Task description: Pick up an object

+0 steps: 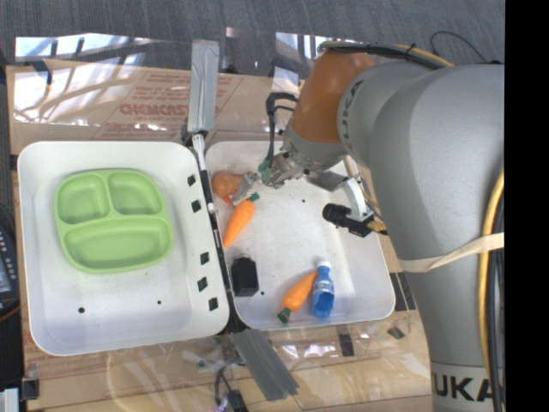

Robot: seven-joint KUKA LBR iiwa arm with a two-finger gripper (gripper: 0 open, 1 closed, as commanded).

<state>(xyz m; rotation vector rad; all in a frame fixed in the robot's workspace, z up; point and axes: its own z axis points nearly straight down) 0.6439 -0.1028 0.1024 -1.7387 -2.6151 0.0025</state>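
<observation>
My gripper (pixel 255 181) reaches down into the back left part of the right bin (pixel 360 269). Its tips sit just above the leafy end of an orange toy carrot (pixel 239 221) that lies along the bin's left wall. An orange-brown round object (pixel 225 184) rests right beside the gripper, at the bin's back left corner. A second, smaller carrot (pixel 298 293) and a blue bottle (pixel 322 291) lie near the front of the bin. A black block (pixel 244 276) sits at the front left.
The left bin (pixel 43 299) holds a green divided plate (pixel 112 220). The big grey arm covers the right bin's right side. A row of black clips (pixel 204 256) runs along the divider between the bins.
</observation>
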